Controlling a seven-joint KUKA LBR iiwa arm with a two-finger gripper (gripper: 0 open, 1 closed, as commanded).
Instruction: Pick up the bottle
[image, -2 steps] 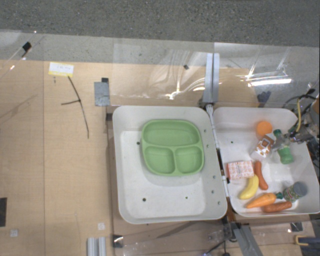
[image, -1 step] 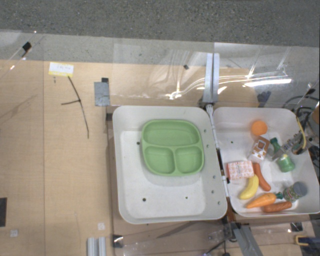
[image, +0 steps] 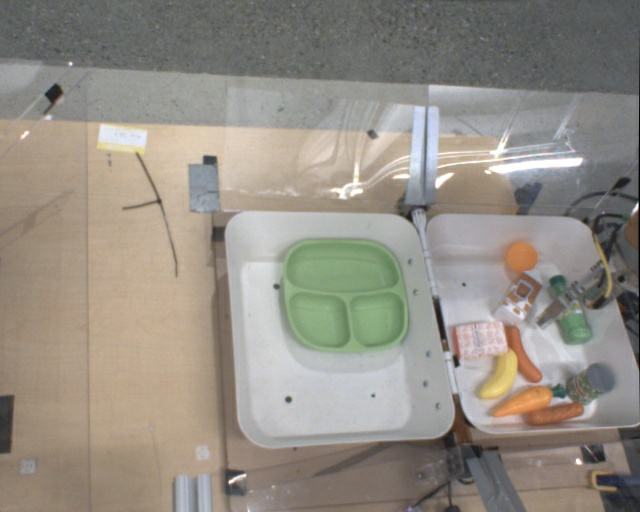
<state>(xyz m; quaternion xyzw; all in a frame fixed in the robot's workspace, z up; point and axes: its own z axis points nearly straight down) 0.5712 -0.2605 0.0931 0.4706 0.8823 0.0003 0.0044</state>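
Camera view has the gripper (image: 556, 303) low in the right bin (image: 470, 250), metal fingers right up against the green bottle (image: 573, 322). Can't tell if it's open or closed from here. The bottle sits near the bin's right side, just below an orange ball (image: 521, 257). Further out there's a pink packet (image: 481, 340), a banana (image: 500, 375) and a carrot (image: 522, 402). The left bin (image: 250, 400) has a green divided plate (image: 346, 295) in it.
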